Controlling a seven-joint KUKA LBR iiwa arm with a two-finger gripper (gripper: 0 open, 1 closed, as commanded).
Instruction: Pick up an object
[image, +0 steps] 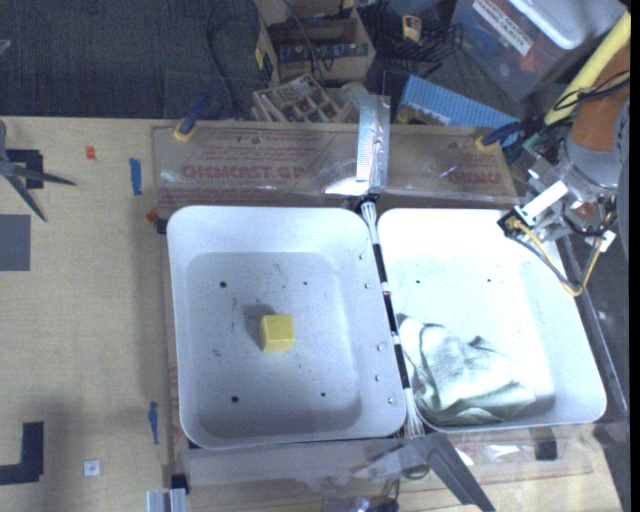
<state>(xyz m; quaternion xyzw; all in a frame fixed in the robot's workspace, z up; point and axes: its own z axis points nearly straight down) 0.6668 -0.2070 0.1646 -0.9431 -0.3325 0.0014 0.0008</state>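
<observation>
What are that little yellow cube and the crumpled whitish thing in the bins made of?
The yellow cube looks like foam or sponge: matte, dull surface, soft edges. The crumpled whitish thing seems to be cloth, perhaps a rag: limp folds, no shine. The view leaves both uncertain.

Two white bins; one yellow block in the left, one crumpled white cloth in the right.
</observation>
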